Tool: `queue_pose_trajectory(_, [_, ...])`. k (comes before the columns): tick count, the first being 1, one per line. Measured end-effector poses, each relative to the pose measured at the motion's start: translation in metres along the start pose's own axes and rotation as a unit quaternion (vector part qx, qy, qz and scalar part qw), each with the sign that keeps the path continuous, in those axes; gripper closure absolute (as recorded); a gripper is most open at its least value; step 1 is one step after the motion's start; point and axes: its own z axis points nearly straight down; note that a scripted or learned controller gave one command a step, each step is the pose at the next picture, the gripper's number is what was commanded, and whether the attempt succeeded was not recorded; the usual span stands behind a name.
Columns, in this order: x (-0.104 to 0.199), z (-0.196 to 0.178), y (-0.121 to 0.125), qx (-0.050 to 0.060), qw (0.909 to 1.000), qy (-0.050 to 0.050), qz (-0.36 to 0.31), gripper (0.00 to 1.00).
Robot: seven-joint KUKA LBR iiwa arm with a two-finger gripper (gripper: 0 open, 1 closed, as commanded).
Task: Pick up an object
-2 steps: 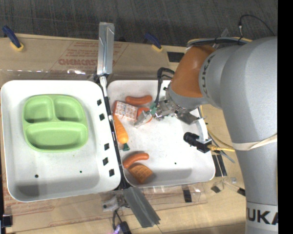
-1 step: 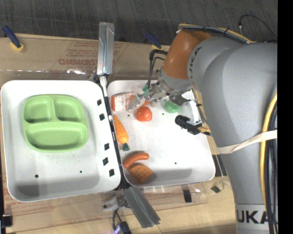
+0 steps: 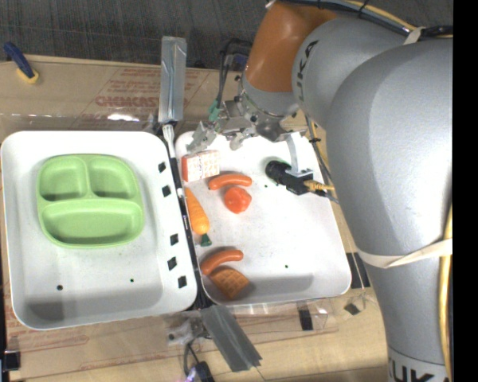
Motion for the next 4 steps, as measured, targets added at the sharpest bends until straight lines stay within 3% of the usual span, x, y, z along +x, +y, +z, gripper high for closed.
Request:
queue_pose_trajectory(1, [0.021,0.002,0.002,0.001,0.9962,0.000,0.088,0.00])
queue_pose_trajectory(2, [-0.020,0.002,-0.040,0.003,0.9964,0.000,0.085,0.00])
queue_pose_trajectory(3, [-0.053,0.102,-0.048,0.002,0.9970,0.000,0.077,0.00])
queue_pose_trajectory(4, [-0.063,0.103,-0.080,0.003,0.9999,0.001,-0.012,0.00])
